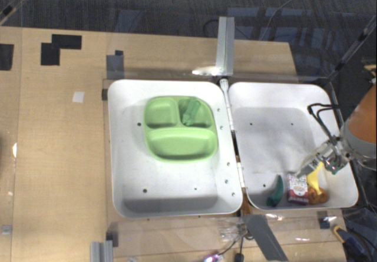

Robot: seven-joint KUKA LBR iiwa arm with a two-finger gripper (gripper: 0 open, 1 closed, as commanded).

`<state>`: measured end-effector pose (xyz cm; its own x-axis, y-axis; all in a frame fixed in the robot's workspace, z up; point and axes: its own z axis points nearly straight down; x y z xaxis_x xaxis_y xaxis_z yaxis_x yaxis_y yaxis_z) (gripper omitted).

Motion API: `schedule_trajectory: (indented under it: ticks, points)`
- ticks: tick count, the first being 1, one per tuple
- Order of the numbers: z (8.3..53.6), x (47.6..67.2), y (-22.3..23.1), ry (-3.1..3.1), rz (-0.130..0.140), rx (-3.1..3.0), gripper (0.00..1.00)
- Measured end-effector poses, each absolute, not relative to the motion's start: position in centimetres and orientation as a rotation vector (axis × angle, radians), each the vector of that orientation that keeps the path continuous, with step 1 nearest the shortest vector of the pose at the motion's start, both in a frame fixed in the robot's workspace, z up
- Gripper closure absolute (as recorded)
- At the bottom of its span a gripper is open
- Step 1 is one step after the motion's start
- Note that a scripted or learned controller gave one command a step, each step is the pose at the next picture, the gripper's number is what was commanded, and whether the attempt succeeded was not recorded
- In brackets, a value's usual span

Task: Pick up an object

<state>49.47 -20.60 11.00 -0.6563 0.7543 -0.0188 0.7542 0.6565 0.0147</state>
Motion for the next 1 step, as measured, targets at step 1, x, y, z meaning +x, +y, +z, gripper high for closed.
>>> schedule_trajectory:
  ticks: [1]
  points:
    - [16.51,50.2,-20.69,2.936,0.002,1.096,0.0]
